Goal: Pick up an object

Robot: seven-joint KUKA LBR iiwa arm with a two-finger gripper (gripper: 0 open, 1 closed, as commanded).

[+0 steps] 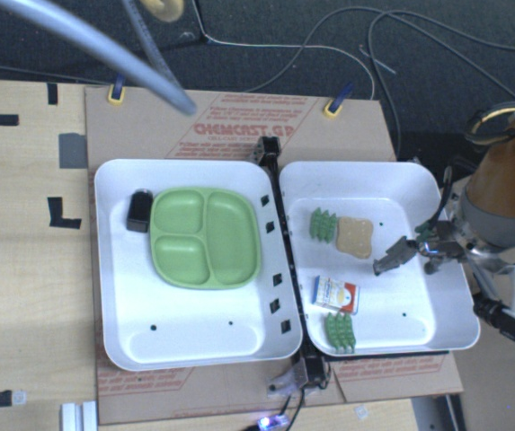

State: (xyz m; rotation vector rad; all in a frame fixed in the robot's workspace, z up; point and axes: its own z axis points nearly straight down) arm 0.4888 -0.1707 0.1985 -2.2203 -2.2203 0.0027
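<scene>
A grey arm point(495, 196) with an orange band reaches in from 3 o'clock over the right bin point(419, 182), one of two shallow white bins sitting side by side on a cardboard sheet point(239, 119). Its gripper point(392, 260) hangs above the bin's right half, just to the 4 o'clock side of a tan sponge-like block point(355, 236); nothing shows between the fingers, and whether they stand apart or together cannot be told from this angle.

The right bin holds four objects: two green studded pieces, one point(324, 225) at about 10 o'clock in the bin and touching or nearly touching the tan block's left side, the other point(340, 329) at 6 o'clock near the front wall; the tan block itself; and one small white, red and blue packet point(336, 294) lying flat between the two green pieces (slightly askew).

The left bin point(113, 268) holds two things: one green three-compartment plate point(206, 238) near its centre and one small black object point(139, 211) just beside the plate's 9 o'clock edge.
</scene>
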